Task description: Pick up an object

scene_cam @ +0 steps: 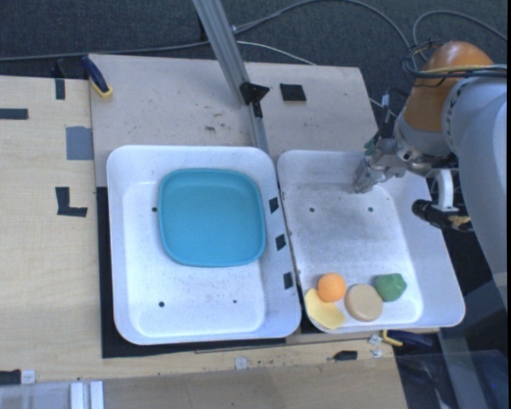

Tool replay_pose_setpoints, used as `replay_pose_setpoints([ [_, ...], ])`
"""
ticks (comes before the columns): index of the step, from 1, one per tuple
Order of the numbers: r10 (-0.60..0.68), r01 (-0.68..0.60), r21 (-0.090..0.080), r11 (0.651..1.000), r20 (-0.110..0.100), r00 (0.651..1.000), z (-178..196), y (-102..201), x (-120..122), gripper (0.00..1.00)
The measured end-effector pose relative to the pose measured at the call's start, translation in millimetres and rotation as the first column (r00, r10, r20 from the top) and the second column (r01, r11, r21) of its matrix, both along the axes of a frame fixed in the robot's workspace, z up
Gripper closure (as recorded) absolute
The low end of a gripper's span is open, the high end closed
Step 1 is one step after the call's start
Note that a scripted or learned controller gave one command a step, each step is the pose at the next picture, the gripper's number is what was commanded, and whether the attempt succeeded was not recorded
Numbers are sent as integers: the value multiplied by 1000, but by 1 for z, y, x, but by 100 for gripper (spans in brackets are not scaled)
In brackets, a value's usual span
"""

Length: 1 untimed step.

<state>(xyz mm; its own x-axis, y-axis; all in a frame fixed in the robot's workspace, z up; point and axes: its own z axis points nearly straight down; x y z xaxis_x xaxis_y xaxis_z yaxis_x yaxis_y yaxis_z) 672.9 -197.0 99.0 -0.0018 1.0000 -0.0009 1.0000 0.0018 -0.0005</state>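
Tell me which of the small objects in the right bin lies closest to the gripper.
The green object, at the right end of the cluster along the bin's near edge. It lies most directly below the gripper; the orange ball, tan piece and yellow piece lie farther left.

No legible text, labels, brands or numbers anywhere in view. Dark tape patches on the bench carry no print. Bins likewise unmarked.

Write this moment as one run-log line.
gripper: over right bin's far end, nothing seen held | orange ball, tan disc, green piece: near edge | blue plate: left bin
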Motion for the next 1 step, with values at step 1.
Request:
replay_pose_setpoints([
  [1, -1, 1, 0, 1000, 4, 1000, 48, -6, 7, 100],
])
